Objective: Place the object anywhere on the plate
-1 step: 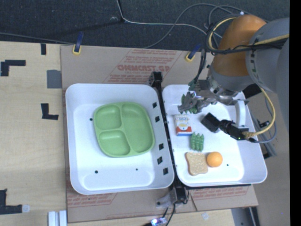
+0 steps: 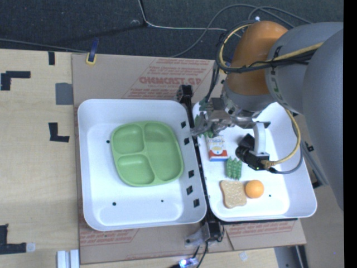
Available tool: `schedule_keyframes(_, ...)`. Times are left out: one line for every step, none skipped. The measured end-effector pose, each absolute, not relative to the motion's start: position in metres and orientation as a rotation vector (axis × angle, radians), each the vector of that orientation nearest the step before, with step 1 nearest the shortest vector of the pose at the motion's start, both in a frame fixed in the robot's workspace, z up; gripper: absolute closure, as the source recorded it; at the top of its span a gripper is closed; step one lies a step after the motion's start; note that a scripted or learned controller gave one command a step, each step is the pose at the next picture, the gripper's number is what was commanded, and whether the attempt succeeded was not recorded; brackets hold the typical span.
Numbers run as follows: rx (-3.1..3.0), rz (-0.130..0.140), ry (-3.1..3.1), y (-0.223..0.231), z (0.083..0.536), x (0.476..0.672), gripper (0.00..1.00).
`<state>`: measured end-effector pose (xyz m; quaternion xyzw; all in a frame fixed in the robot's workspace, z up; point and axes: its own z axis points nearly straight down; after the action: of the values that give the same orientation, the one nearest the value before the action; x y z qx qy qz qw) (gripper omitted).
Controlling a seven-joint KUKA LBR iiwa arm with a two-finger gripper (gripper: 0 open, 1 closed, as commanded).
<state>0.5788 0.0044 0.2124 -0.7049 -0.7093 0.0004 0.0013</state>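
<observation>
Gripper [image 2: 207, 126] hangs low over the far left corner of the right bin [image 2: 295, 205], close to the divide between the two bins; whether it is wide, narrow or holding anything, I cannot tell. Beneath the grey arm [image 2: 312, 54], the left bin [image 2: 95, 211] holds a green plate [image 2: 146, 153] with three compartments, lying well to the left of the gripper. Just nearer than the gripper lies a small red and white carton [image 2: 216, 148]. Nearer still lie a slice of bread [image 2: 233, 194], an orange ball [image 2: 254, 189] touching its right side, and a small green item [image 2: 234, 168].
</observation>
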Motion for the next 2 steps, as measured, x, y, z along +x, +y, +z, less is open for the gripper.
schedule_keyframes(-2.213, 0.002, -2.227, 0.058, 0.205, 0.585, 1.00)
schedule_keyframes(-2.211, 0.000, -2.229, 0.119, 0.204, 0.590, 1.00)
